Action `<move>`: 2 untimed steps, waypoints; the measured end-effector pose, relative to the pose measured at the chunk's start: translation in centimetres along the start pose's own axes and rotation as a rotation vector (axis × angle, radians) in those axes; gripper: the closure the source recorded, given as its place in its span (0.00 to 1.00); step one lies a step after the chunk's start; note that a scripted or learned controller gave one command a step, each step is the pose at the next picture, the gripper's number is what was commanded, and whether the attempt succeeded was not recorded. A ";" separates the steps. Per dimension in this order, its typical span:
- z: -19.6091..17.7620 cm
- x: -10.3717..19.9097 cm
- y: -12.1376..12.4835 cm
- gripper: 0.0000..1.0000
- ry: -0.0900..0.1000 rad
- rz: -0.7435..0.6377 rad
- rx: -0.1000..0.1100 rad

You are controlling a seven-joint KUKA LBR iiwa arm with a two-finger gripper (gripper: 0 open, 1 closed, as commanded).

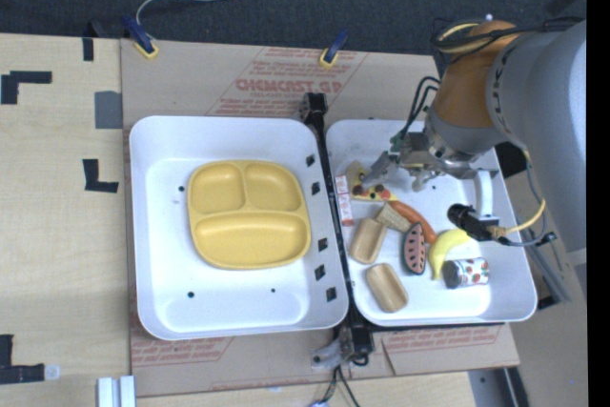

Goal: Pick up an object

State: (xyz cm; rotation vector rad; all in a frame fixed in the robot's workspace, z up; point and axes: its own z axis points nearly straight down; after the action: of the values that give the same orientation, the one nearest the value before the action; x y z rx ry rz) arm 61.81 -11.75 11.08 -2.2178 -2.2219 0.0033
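The arm (543,100) comes in from the right edge of the view, a broad grey body that narrows toward the wrist. An orange band (472,86) wraps it just above the wrist, with yellow and black cables looping beside the band. Below the band the wrist tilts down and to the left, pointing away from the arm's bulk. The end effector (400,157) sits at the lower left tip of this chain, a dark metal assembly held low, its fingers pointing left. From this slanted view the fingers are too small and cluttered to read apart.
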 end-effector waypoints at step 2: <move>2.2 2.3 5.3 0.00 -0.002 0.002 -0.012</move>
State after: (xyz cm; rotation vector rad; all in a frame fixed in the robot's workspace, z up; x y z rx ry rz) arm 67.09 -9.47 8.89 -2.2268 -2.2272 -0.0077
